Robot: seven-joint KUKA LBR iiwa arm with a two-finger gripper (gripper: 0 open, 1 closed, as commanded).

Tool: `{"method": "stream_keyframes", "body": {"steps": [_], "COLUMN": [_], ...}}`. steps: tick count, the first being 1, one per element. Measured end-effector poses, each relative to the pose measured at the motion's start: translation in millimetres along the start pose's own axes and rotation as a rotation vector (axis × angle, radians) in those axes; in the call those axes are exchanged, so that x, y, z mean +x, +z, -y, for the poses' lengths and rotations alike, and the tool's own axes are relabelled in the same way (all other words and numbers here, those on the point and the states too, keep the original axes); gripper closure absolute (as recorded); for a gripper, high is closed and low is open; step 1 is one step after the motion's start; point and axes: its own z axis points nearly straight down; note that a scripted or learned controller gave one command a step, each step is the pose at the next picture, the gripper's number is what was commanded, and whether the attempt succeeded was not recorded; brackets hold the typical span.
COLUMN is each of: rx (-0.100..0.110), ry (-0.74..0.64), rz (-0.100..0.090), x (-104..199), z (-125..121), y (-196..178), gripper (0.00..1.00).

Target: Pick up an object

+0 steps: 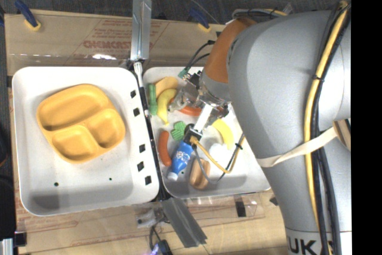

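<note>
My gripper (184, 94) is low in the right bin (250, 179), over its far half, with the orange-banded wrist just behind it. Right beside it on the left lie a yellow banana (164, 100) and a green piece (152, 98). A red-orange piece (191, 110) shows just under the gripper. Nearer the front lie a small green object (178, 129), a red sausage-like piece (164, 147), a blue and white bottle (181, 158), a brown piece (199, 173) and a yellow piece (224, 132). Nothing visibly sits between the gripper's tips.
The left bin (30, 182) holds a yellow divided tray (80, 121). A divider with black clips (142, 134) separates the bins. The large grey arm (286, 98) covers the right bin's right side. A metal bar (141, 27) stands behind the bins.
</note>
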Motion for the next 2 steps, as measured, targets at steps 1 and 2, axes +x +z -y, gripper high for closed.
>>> {"method": "stream_keyframes", "body": {"steps": [1, 2], "rx": [0.001, 0.002], "ry": [0.038, 0.159], "rz": [0.002, -0.001], "x": [-78, 29], "z": [15, -12], "y": [0, 0], "gripper": [0.0, 0.0]}}
